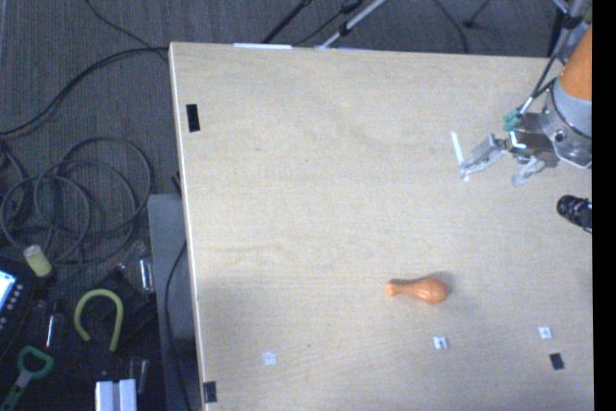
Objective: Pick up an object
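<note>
We see the pincer point(493, 159) spread and holding nothing near the surface's point(318, 168) right edge, well apart from the small orange gourd-shaped toy point(420, 290) toward the front edge, likely light and smooth, best taken across its bulbous end.

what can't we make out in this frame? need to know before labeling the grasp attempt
- Pincer, camera view: small and pale against the bench; fingers look spread, nothing visible between them, contact with the bench unclear.
- Arm: cut off by the right edge, only the wrist and orange band show.
- Orange object: too small and soft to identify; pear-like shape with a narrow neck.
- Small markers on the bench: too small to read.
</note>
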`<state>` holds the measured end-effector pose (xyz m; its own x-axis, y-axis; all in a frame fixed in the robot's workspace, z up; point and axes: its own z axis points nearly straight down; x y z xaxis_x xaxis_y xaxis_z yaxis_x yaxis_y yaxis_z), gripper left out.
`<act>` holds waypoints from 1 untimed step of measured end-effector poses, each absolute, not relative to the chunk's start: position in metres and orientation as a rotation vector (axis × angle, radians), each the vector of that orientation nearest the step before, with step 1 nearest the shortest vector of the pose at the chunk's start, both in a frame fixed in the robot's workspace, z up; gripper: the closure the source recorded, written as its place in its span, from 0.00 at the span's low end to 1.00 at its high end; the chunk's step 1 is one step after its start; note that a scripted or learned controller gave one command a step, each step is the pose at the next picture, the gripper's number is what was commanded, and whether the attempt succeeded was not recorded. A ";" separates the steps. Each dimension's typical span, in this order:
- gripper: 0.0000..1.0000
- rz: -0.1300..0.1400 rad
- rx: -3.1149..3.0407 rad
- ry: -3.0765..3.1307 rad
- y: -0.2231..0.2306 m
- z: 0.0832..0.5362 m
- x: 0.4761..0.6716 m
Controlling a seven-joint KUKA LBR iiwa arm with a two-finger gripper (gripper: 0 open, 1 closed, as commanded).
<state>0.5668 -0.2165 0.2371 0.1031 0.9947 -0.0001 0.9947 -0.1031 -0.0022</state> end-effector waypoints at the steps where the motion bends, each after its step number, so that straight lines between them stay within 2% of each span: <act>1: 0.00 0.003 -2.400 -2.025 -0.206 0.234 0.611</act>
<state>0.6110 -0.2056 0.2336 0.1686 0.9857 -0.0008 0.9857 -0.1686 -0.0024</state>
